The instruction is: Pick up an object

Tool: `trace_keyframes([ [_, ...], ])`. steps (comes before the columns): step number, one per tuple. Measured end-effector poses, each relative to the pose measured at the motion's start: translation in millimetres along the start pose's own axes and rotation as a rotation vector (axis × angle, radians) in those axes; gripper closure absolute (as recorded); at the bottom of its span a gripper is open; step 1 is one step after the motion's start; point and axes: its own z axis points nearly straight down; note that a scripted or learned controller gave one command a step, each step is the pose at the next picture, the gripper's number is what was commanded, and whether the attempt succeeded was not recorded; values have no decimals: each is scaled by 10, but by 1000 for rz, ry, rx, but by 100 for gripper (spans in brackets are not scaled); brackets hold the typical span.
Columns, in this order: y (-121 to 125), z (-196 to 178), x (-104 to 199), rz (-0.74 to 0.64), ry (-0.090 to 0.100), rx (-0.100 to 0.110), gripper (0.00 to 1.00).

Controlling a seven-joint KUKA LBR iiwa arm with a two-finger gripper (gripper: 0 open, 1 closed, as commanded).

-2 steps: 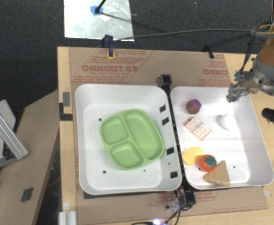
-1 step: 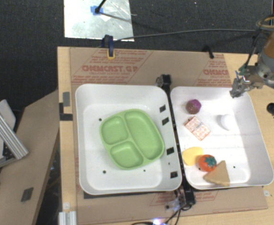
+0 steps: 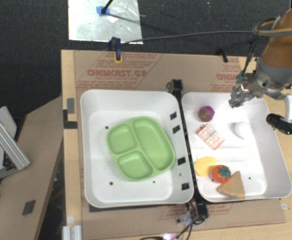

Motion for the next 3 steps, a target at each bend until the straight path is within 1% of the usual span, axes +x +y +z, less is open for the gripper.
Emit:
trace_keyframes([
  [1,-105,-73,570,0,1,0,100],
  [2,-319,7,1062,1,1,3,100],
  [3,-555,14,1467,1,0,3,100],
])
